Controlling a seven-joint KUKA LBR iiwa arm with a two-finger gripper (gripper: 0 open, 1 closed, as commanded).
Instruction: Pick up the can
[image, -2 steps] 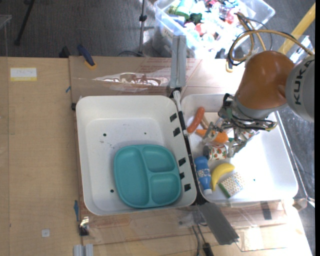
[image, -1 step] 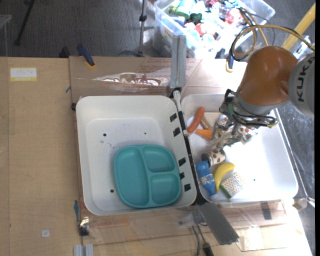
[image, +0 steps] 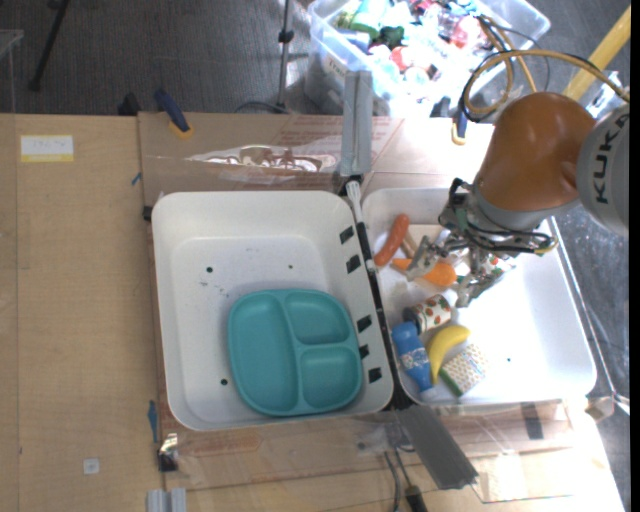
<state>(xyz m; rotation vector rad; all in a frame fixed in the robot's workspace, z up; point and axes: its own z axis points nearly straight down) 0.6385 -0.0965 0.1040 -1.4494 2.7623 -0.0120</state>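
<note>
Reaching arm (image: 540, 150): grey with an orange band above the wrist, it came in from the view's right and hung over the far half of the right bin.
Gripper (image: 462, 272): it pointed down into the right bin (image: 560, 330), above the cluster of things near that bin's inner wall, the one beside the left bin.
Fingers: the dark wrist and cables crowded them, and it could not be told whether they were spread, pressed together, or pinching anything.
Can (image: 433, 312): a small pale can with a red pattern, as far as could be made out, sat on the right bin's floor near the inner wall, about midway between the far and near edges, just toward the near edge from the gripper.
Banana (image: 447, 345): yellow, it lay just beside the can on its near-edge side.
Blue bottle (image: 410, 358): it lay against the inner wall, close to the right bin's near inner corner and touching the banana.
Patterned box (image: 466, 370): it rested by the near edge, just beside the banana.
Orange stick (image: 391, 240): long and carrot-like, it lay tilted along the inner wall toward the far edge.
Left bin (image: 190, 260): white and shallow, it stood beside the right bin on the table (image: 70, 300).
Teal plate (image: 294, 350): divided into three compartments, it lay flat in the left bin's near half, toward the inner wall.
</note>
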